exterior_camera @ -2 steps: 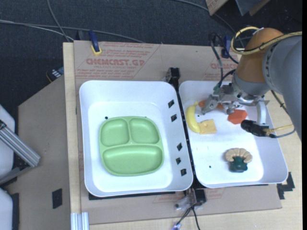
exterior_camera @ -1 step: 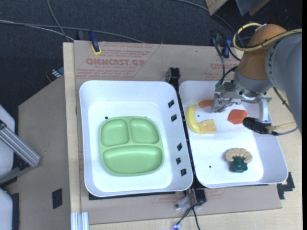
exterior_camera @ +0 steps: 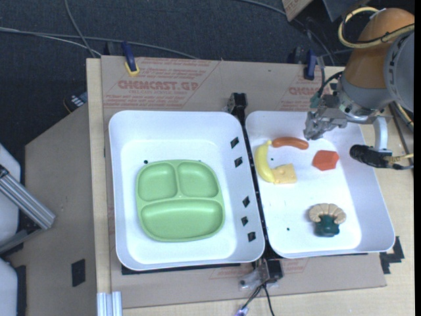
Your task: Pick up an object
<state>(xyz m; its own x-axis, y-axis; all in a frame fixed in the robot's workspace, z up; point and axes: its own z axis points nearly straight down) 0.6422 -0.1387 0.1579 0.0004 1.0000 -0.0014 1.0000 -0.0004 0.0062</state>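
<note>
The bench [exterior_camera: 164,78] is a light board with red printed letters, and it carries two shallow white bins side by side. The left bin [exterior_camera: 125,176] holds a green divided plate [exterior_camera: 179,199], which lies flat near the middle of the bin, with two small sections on the far side and one long section on the near side.

The right bin [exterior_camera: 368,209] holds the small objects. The arm [exterior_camera: 378,51] comes in from the right, grey with an orange part above the wrist, and it reaches down over the far part of this bin. The gripper [exterior_camera: 316,129] is low over the far side of the right bin, just to the right of an orange sausage [exterior_camera: 290,143] and to the far left of a red block [exterior_camera: 325,160]. I cannot tell how the claw stands, because it is dark and small in this view, and I see no object between it.

A yellow banana [exterior_camera: 262,162] lies on the left side of the right bin, touching a yellow cheese wedge [exterior_camera: 285,174] on its right. A beige and teal toy [exterior_camera: 327,218] lies on the near side, well apart from the others.
</note>
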